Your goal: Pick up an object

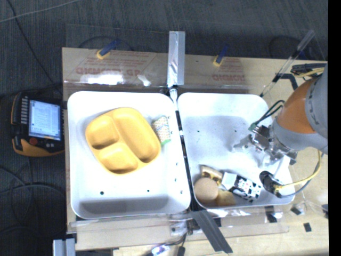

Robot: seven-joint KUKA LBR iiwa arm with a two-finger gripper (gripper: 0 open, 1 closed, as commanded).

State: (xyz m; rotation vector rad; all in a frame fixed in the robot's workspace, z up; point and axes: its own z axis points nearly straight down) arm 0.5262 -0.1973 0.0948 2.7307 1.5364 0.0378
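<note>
My gripper [251, 141] hangs low over the right bin [213, 116], near its right wall, with nothing visibly in it. Along that bin's front edge lie a brown rounded object [205, 189], a small brass-coloured piece [210, 172] and a black-and-white object [243, 186], all in front of and to the left of the gripper. In the left bin [80, 191] a yellow divided tray [122, 139] lies in the middle. A small mesh-patterned item with a green end [162, 128] rests beside it, against the wall between the bins.
The arm's grey wrist and orange band [298, 119] cover the right bin's right side, with a yellow cable [298, 183] looping by its front corner. A handheld screen unit [37, 124] sits left of the bench. A metal post [176, 57] stands behind the bins.
</note>
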